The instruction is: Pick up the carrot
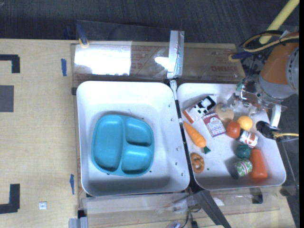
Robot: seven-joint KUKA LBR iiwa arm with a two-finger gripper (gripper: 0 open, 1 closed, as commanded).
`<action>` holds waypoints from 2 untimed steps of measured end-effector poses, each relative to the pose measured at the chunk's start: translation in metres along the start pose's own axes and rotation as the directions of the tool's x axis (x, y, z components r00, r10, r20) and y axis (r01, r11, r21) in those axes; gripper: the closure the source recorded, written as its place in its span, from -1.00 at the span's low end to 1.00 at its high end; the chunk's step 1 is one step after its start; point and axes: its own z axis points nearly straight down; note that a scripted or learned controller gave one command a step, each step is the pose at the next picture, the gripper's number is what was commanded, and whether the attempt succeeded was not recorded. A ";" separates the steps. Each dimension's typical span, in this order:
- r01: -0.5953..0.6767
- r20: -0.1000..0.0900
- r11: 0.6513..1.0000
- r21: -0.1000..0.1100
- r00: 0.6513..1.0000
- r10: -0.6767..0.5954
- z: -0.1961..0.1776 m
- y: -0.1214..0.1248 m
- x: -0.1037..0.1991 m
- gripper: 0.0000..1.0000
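Seemingly at the approach step, the claw (251, 100), whose opening I cannot tell, hovers at the right bin's (278, 148) far edge, with the carrot (195, 135) lying well off leftward, calling for a reach over.

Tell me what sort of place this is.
Most likely a robot lab test bench, not a kitchen. Two white bins sit side by side on a wooden bench. One holds a blue plate; the other holds toy food, including a carrot. A robot arm reaches in.
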 end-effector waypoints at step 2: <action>-0.453 0.018 0.892 0.002 0.891 0.453 -0.075 0.013 0.006 -1.00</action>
